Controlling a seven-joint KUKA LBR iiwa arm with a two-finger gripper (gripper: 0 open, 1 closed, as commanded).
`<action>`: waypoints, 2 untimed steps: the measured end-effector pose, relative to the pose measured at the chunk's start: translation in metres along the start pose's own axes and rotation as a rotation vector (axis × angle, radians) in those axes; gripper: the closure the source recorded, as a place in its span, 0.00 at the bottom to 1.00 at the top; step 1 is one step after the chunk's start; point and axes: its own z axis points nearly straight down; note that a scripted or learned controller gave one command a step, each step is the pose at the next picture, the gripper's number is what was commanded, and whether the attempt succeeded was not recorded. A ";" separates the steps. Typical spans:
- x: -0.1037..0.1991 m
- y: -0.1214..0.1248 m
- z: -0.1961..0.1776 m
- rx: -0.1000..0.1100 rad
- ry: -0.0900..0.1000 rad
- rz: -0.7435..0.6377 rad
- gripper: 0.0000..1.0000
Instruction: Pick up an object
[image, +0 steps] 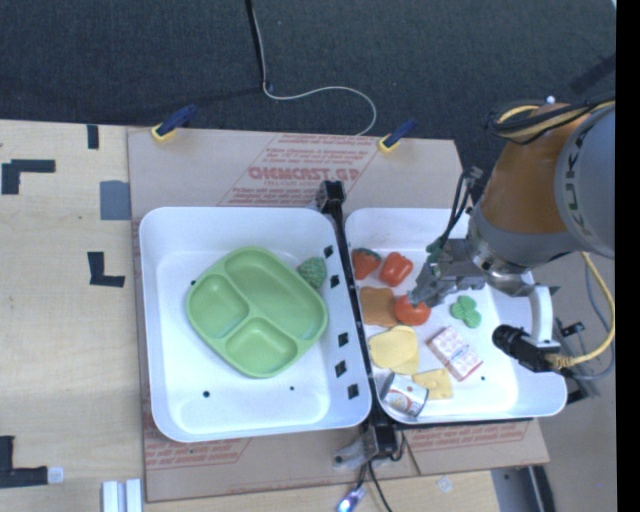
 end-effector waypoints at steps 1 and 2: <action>0.047 0.010 0.002 0.000 0.000 0.000 1.00; 0.071 0.028 -0.014 -0.003 -0.001 0.002 1.00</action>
